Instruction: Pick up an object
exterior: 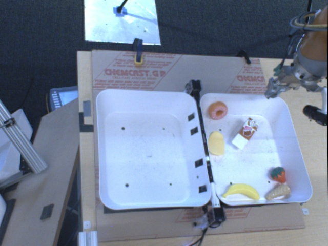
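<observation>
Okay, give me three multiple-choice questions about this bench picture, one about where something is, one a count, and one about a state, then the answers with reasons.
1. Where does the banana lie?
A. Near edge of the right bin
B. Middle of the left bin
C. On the cardboard

2. How many toy items are in the right bin?
A. Three
B. Six
C. Nine

3. Where is the gripper?
A. Touching the doughnut
B. Pressed onto the banana
C. Above the right bin's far right corner, away from the items

Answers:
1. A, it lies along that bin's near wall.
2. B: doughnut, carton, yellow piece, strawberry, cone, banana.
3. C, it hangs by that corner, apart from every toy.
</observation>
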Robot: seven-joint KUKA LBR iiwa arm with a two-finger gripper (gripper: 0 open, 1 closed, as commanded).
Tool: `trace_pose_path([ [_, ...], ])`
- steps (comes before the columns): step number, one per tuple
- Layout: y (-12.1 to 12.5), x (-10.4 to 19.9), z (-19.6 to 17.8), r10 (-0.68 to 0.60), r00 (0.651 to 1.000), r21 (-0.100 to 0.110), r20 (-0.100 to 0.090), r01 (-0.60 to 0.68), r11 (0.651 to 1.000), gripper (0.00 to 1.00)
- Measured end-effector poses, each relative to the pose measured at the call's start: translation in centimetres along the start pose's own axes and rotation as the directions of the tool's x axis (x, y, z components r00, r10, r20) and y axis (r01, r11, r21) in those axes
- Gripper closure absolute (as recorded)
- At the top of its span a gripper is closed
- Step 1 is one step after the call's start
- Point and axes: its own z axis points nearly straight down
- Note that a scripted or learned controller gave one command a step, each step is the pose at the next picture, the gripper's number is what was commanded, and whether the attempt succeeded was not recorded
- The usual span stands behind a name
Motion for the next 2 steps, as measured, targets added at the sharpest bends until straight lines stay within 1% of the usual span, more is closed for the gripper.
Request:
trace_pose_path([
  [2, 0.3, -0.1, -2.3, -0.003, 1.000, -0.008, 0.003, 0.003, 1.000, 1.00],
])
